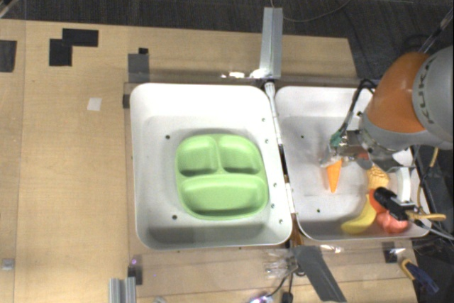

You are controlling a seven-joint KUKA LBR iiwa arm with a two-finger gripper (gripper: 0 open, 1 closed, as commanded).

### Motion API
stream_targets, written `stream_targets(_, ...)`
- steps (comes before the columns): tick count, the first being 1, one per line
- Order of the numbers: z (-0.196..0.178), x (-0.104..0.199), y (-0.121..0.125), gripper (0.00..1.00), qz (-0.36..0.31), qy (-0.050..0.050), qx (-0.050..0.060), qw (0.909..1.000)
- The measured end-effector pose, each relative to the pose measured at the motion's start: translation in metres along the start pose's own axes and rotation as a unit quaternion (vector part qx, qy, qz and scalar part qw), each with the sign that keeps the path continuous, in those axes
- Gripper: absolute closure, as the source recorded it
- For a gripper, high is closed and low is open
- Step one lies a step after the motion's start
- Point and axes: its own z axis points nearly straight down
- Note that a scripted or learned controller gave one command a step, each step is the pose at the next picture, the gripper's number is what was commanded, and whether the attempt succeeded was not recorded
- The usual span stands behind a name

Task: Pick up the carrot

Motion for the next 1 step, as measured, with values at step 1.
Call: stream_targets(1,-0.0839,0.0603,0.0709,1.0,0.033,-0.001,0.006,0.9994)
